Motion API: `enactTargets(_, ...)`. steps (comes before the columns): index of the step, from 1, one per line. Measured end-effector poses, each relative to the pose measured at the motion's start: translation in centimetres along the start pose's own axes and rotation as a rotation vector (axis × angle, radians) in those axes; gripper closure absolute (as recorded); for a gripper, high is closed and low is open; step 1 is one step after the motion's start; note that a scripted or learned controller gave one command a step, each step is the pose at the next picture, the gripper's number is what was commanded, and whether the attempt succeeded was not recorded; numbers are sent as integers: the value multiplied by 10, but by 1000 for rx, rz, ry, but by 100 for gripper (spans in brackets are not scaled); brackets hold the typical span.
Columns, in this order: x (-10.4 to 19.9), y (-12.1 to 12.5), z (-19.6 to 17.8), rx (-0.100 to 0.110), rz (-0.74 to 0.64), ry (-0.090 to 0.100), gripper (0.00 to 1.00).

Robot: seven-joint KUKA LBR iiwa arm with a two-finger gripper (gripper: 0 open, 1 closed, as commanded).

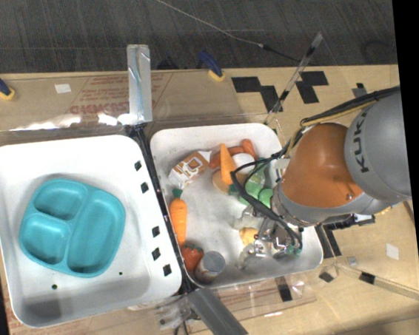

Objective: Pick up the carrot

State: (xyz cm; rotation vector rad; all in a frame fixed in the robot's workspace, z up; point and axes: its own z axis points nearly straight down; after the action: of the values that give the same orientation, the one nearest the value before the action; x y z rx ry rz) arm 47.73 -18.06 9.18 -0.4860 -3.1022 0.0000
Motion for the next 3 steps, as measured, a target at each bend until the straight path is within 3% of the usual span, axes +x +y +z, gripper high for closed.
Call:
enactTargets(1, 0, 2, 0, 0, -44, 1, 0)
enactTargets(2, -1, 3, -10, -1, -53, -1, 100)
enactTargets(3, -10, -29, -110, 2, -360, -8, 100)
